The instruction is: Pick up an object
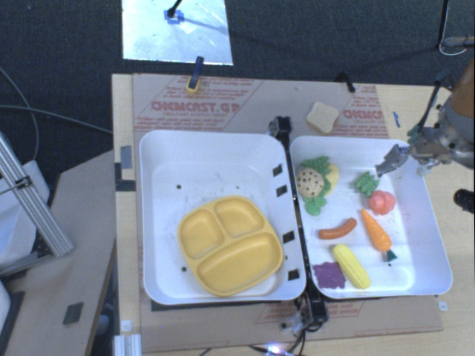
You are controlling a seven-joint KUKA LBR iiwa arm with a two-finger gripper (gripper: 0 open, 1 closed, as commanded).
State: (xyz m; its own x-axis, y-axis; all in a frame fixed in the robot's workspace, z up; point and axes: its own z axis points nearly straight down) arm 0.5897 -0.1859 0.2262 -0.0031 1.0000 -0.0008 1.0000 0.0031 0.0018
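The right bin (430, 232) holds several toy foods: a seeded bun on lettuce (312, 182), a green broccoli piece (366, 183), a red strawberry (381, 202), an orange carrot (376, 231), a red sausage (338, 230), a yellow corn cob (351, 265) and purple grapes (329, 274). My gripper (409, 162) hovers over that bin's upper right corner, just right of the broccoli. It is open, with nothing between its fingers (390, 161).
The left bin (159, 199) carries a yellow divided plate (231, 245). A slice of toy bread (323, 117) lies on the bench behind the right bin. Black clips (280, 128) join the bins along the middle wall. A metal frame (30, 199) stands far left.
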